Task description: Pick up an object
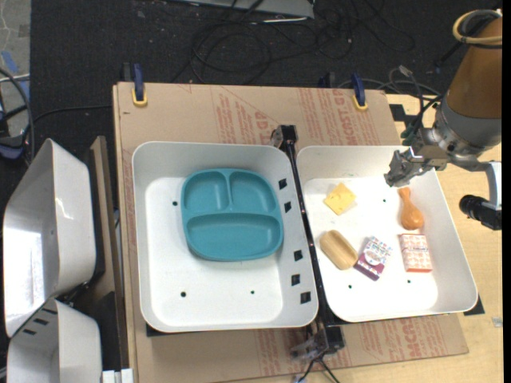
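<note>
The right bin [447, 292] holds several small items: a yellow cheese wedge [340, 199], a tan bread roll [338, 249], a purple-and-white packet [373, 258], a pink-and-white carton [415, 253] and an orange chicken drumstick [409, 210]. My gripper [402, 169] hangs over the far right part of this bin, just above the drumstick's upper end. Nothing shows between its dark fingers, and their spacing is too unclear to read.
The left bin [160, 214] carries a teal divided plate [231, 215]. A black divider [299, 214] runs between the bins. White tubs [48, 214] stand off the bench at the left. Cables lie on the dark floor behind.
</note>
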{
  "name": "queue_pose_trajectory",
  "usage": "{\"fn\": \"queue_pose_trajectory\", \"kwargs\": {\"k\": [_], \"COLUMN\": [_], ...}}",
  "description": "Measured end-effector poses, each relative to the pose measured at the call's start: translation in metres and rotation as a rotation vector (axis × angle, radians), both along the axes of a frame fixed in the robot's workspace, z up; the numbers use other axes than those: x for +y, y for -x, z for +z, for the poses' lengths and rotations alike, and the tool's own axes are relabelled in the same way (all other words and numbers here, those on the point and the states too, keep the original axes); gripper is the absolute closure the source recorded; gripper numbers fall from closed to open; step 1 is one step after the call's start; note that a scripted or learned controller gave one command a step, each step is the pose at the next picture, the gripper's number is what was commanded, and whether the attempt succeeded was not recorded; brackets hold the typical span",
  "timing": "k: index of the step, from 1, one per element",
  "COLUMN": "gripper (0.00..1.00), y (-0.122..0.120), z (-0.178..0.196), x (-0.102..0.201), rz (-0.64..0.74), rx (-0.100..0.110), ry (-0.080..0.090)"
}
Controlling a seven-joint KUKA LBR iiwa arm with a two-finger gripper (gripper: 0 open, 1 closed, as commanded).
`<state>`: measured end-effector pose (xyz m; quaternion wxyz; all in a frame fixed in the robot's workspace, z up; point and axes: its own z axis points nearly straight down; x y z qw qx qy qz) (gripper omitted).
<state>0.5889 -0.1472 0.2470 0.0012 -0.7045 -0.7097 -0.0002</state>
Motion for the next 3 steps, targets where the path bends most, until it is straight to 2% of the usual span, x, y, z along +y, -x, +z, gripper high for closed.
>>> {"fn": "queue_pose_trajectory", "kwargs": {"k": [1, 2, 3], "gripper": [1.0, 1.0, 1.0], "y": [-0.001, 0.009, 0.016], "z": [-0.007, -0.018, -0.008], "x": [0.061, 0.111, 0.164], "rz": [0.001, 0.0, 0.001], "rx": [-0.001, 0.001, -0.002], "ry": [0.0, 0.0, 0.0]}}
